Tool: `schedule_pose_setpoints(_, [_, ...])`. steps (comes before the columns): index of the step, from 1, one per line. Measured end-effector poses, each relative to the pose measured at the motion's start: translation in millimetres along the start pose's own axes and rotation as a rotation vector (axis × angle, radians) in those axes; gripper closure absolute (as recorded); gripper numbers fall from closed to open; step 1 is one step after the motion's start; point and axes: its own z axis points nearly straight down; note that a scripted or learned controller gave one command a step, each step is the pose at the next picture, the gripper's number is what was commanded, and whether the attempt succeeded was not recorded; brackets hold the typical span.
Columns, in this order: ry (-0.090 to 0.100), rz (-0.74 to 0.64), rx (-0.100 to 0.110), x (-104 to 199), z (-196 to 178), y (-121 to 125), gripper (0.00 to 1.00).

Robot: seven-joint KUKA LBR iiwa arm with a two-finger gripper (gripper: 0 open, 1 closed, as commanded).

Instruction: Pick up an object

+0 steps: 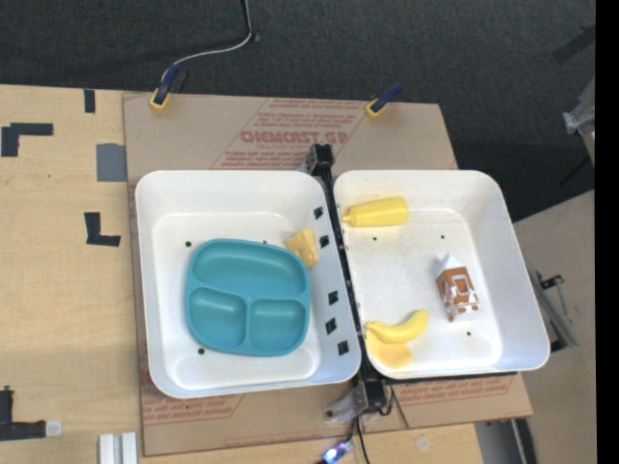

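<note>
Banana (pixel 397 334), carton (pixel 456 293), bottle (pixel 375 213) in right bin (pixel 416 264), teal plate (pixel 249 297) in left, end effector unclear

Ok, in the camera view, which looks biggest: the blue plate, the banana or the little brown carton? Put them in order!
Largest to smallest, as they look:
1. blue plate
2. banana
3. brown carton
The banana and the brown carton are close, so that order is unsure.

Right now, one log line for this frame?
left bin: teal plate, yellow wedge | right bin: yellow bottle, banana, brown-white toy
</note>
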Motion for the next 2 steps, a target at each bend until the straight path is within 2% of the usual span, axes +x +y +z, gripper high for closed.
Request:
schedule_pose_setpoints(1, [0.001,-0.002,0.001,2,1,-51,1.0])
schedule_pose_setpoints(2, [0.0,-0.001,-0.002,1,-23,-114,1.0])
